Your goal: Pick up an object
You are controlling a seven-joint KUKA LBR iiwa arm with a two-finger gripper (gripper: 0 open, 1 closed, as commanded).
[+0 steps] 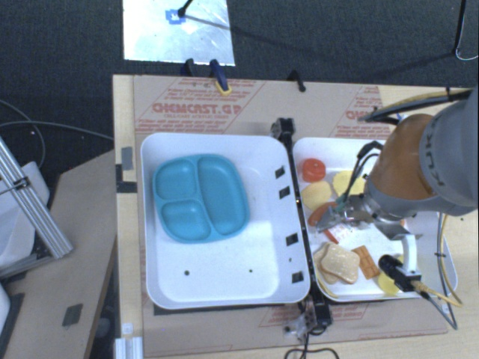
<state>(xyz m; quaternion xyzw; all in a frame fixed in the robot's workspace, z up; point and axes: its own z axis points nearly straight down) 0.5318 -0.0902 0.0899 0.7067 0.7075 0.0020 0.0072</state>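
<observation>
Camera view has the gripper (pixel 334 217) low in the right bin (pixel 340 146), can't tell its jaw state. Toast (pixel 339 263) at its 6 o'clock: light, stiff, grab the edges.

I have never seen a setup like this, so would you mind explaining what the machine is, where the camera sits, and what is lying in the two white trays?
This is one picture from a single camera fixed above a bench, looking down at a slant. The big grey shape with the orange band entering from the right is a robot arm. At its tip is a two-finger pincer for grabbing things; here it hangs low over the right bin, but I cannot tell whether it is open or holding anything.

The left bin holds a blue divided plate. The right bin holds toy food: a red tomato-like piece, a pale yellow round piece, a slice of bread and an orange strip beside it. The arm hides part of that bin.

Its job is simply to pick up one object.
</observation>
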